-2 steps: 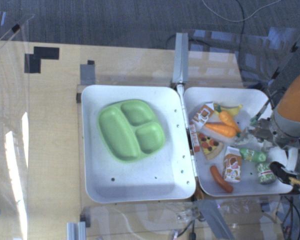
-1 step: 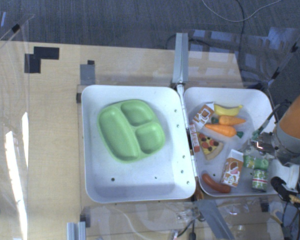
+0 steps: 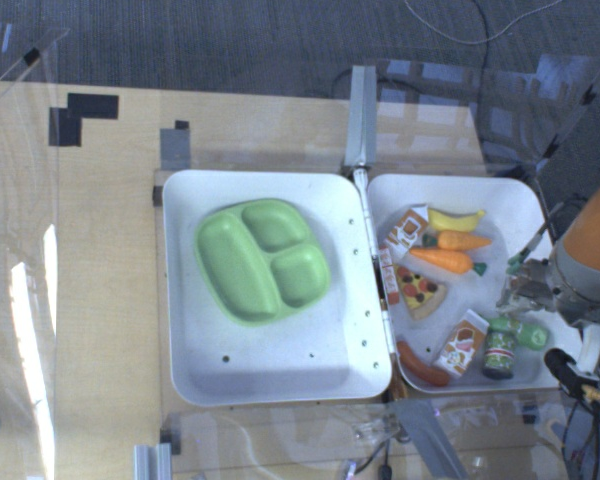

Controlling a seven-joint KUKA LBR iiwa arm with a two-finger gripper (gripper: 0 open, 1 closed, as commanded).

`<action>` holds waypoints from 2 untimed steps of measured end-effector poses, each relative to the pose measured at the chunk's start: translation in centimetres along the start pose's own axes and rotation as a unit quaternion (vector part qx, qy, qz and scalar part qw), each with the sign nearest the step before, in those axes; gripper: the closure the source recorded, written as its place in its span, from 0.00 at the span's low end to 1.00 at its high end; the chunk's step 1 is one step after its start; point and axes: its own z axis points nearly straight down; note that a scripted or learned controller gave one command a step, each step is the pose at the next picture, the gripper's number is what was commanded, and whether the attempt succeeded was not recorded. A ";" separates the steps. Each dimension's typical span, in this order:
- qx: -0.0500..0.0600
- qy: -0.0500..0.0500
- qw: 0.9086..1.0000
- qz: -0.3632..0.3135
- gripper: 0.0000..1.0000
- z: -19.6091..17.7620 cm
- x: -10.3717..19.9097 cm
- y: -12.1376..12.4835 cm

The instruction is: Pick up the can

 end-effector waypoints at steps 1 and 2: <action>0.000 0.000 1.000 0.000 0.00 0.0 0.0 0.0; 0.014 0.001 0.997 -0.078 0.00 2.2 3.1 10.6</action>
